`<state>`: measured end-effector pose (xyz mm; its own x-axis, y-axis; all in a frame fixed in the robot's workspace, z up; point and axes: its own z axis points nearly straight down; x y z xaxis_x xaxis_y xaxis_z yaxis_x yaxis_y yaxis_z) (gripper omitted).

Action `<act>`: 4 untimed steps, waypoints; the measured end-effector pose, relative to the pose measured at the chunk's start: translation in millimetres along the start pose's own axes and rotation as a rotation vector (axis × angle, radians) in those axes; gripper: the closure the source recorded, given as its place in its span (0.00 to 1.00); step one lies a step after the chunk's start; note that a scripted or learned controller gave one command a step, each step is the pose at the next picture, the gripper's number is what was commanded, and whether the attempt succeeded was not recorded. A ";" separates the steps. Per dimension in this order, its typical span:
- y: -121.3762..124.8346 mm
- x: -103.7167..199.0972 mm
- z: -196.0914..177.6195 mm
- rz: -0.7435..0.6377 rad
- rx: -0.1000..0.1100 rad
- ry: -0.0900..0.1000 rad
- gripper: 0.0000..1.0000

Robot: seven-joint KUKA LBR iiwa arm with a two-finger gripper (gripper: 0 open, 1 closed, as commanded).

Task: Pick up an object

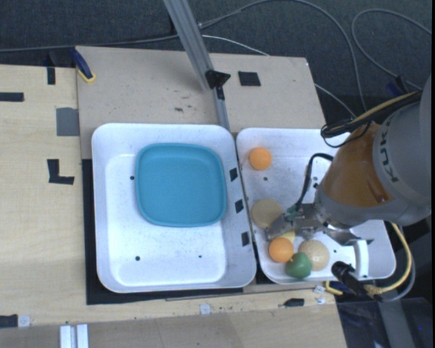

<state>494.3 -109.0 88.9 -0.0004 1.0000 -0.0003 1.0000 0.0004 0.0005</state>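
camera view: gripper [284, 227] low in the right bin [362, 140], among a beige ball [265, 211], orange ball [280, 250], green ball [299, 265] and cream ball [315, 252]. whether anything is gripped: cannot tell. small orange ball [259, 159] well apart. blue plate [180, 184] in left bin [109, 194].

Two shallow white plastic bins, left [116, 216] and right [380, 256], smooth with a soft sheen and faint dark specks. Square turquoise plastic plate [180, 184], smooth, satin finish. Pale wood-look table [29, 216], matt, with matt black tape patches. Small orange ball [259, 158] and green ball [299, 266], smooth. Grey robot arm casing [409, 158], smooth and dull, above a glossy orange band [351, 172]. Slanted grey metal bar [185, 20], brushed.
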 end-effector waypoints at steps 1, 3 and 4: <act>0.4 -0.5 -11.1 0.001 -0.001 -0.001 1.00; -5.7 -0.9 -122.9 0.000 -0.003 0.000 1.00; -5.5 -0.9 -139.9 0.000 0.000 0.000 1.00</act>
<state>488.7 -109.9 228.8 -0.0002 1.0000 -0.0002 1.0000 0.0002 0.0007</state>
